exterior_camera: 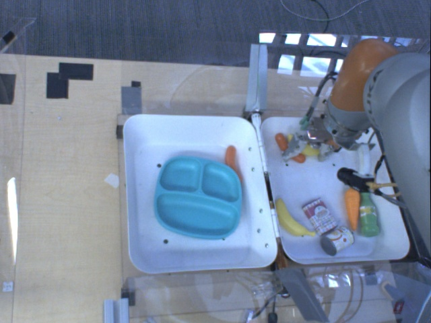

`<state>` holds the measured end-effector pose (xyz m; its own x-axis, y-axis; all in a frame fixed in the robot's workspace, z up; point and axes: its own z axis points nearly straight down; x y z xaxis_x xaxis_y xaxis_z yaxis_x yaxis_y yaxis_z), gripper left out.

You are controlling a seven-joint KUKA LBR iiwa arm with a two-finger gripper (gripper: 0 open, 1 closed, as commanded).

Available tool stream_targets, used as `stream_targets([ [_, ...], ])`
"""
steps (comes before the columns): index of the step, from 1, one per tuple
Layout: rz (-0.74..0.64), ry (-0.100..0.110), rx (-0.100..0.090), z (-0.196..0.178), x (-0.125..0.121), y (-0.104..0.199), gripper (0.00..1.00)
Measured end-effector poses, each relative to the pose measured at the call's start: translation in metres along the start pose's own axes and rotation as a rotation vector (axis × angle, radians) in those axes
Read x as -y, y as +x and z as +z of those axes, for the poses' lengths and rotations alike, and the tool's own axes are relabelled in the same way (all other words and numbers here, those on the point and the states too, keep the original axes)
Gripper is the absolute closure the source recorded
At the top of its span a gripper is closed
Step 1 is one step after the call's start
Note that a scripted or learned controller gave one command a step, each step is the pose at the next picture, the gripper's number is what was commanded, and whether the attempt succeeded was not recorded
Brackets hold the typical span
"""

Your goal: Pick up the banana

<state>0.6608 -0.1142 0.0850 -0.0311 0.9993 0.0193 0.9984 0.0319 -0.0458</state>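
The yellow banana (pixel 291 219) lies in the right bin (pixel 397 247) near its front left corner, curved along the left wall. My gripper (pixel 302 148) is low over the back of that bin, well behind the banana and apart from it. It hangs among small items: an orange piece (pixel 281 140) to its left and a yellow piece (pixel 311 151) just under it. Nothing is clearly seen held in the gripper.
Next to the banana lie a red-and-white box (pixel 318 214) and a grey can (pixel 337 239). A carrot (pixel 352 208) and a green bottle (pixel 368 219) sit to the right. The left bin (pixel 138 247) holds a blue divided plate (pixel 198 197) and an orange sausage-shaped item (pixel 231 157).
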Motion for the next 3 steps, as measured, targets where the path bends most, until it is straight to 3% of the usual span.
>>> stream_targets([
  [1,0.0,-0.009,0.011,-0.011,0.0,-0.005,1.0],
  [2,0.326,-0.051,0.01,-0.099,-0.007,0.09,1.0],
  [3,0.091,-0.046,0.016,-0.058,0.075,0.036,1.0],
])
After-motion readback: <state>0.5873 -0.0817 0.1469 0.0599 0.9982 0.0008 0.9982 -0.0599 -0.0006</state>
